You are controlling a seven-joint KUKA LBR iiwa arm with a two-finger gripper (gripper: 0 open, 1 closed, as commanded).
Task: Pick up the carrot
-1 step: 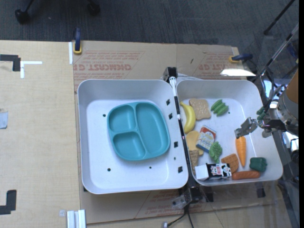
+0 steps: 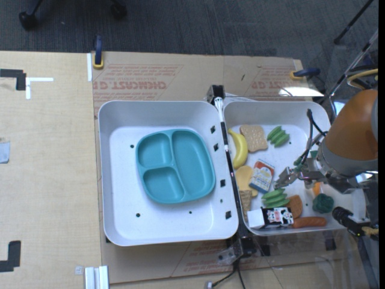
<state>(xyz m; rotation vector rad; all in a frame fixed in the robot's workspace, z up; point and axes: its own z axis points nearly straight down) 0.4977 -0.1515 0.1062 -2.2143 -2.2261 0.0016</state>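
A long orange-red piece that I take for the carrot (image 2: 308, 222) lies flat along the front wall of the right bin (image 2: 301, 110), to the right of a small black-and-white carton (image 2: 276, 217). My gripper (image 2: 290, 177) hangs over the middle of that bin, behind and left of the carrot and apart from it. It sits between a red-and-white packet (image 2: 262, 176) and a green bean pod (image 2: 275, 196). A small orange bit (image 2: 317, 189) shows beside the wrist, above a dark green lump (image 2: 323, 203); what it is I cannot tell.
The right bin also holds a banana (image 2: 239, 148), a cracker (image 2: 254, 138), another green pod (image 2: 278, 135), yellow cheese (image 2: 243, 178) and a brown cookie (image 2: 295, 206). The left bin (image 2: 114, 179) bears a teal divided plate (image 2: 175, 166). The arm's grey body (image 2: 352, 140) covers the right bin's right side.
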